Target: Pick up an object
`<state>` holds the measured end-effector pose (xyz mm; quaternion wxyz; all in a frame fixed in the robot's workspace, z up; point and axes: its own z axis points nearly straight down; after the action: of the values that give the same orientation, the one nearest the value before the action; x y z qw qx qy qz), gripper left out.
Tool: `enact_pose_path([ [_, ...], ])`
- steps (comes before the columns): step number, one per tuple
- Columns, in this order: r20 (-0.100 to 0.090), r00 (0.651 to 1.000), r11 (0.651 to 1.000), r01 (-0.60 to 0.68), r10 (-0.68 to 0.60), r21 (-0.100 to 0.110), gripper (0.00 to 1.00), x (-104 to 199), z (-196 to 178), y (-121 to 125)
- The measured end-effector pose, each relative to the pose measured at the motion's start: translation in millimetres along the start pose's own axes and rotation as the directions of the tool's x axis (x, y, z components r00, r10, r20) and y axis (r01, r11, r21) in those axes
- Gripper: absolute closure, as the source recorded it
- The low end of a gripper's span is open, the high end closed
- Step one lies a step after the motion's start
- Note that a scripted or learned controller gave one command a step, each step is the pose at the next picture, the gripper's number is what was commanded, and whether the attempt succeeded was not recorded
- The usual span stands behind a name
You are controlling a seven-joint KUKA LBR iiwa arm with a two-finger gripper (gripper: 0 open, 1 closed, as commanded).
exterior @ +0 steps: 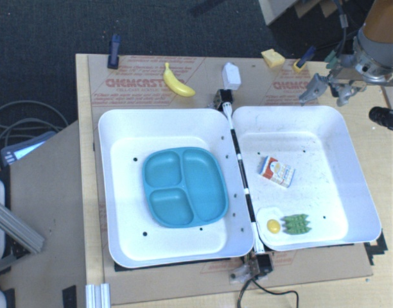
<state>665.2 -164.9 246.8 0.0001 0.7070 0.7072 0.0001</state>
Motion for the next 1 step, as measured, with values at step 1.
enact_pose_path([
  [1,-0.001,1.0,1.0,0.001,-0.001,0.002,0.0,74.9,105.2,-19.7],
])
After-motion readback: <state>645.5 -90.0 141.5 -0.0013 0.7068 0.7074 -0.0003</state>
